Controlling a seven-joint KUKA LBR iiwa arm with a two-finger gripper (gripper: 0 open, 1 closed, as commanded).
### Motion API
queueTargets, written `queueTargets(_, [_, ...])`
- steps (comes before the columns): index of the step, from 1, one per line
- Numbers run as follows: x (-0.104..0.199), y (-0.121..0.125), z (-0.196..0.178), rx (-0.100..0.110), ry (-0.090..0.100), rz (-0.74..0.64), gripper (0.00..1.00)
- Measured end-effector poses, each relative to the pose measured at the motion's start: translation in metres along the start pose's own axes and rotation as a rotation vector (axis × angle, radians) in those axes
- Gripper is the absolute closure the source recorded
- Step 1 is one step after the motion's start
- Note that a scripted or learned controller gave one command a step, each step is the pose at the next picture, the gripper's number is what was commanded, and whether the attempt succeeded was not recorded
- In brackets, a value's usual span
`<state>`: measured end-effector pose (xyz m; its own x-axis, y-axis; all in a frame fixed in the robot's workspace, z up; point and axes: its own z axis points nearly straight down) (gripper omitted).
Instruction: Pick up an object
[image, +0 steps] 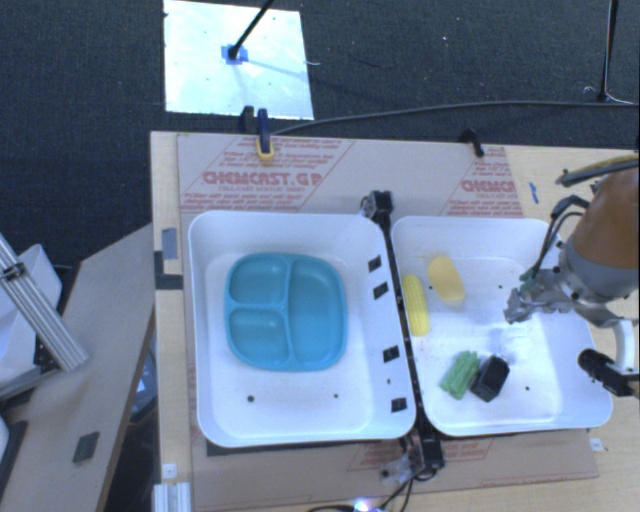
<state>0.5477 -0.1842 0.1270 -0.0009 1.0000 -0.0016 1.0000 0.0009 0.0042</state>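
we see two white bins side by side on the surface (330, 165), and the arm (610, 235) comes in from the right over the right bin (500, 232). its gripper (522, 305) hangs low over the middle-right of that bin, above bare white floor, and we cannot tell whether the jaws are open or closed at this size; nothing shows between them, so we judge nothing is gripped.

the things to pick all lie in the right bin. a corn cob (415, 304) lies lengthwise along the left wall, just beside the divider, where a wall would likely crowd one side of a grasp. a yellow oval object (446, 279) sits just to its right, near but apart from it. toward the front of the bin a green object (461, 373) and a small black object (490, 379) lie touching or nearly so; we cannot tell which. that closeness could make a clean grasp on either awkward.

the left bin (215, 330) carries only a blue divided plate (286, 310), lying flat in its middle, well apart from the gripper.

we judge the pick has not yet been made: the gripper sits between the yellow oval and the black object, touching neither, and would need to shift over one of them before closing.
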Motion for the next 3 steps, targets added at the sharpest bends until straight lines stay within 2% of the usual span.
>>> queueTargets(3, [-0.01, 0.009, -0.137, -0.003, -0.001, -0.004, 1.0])
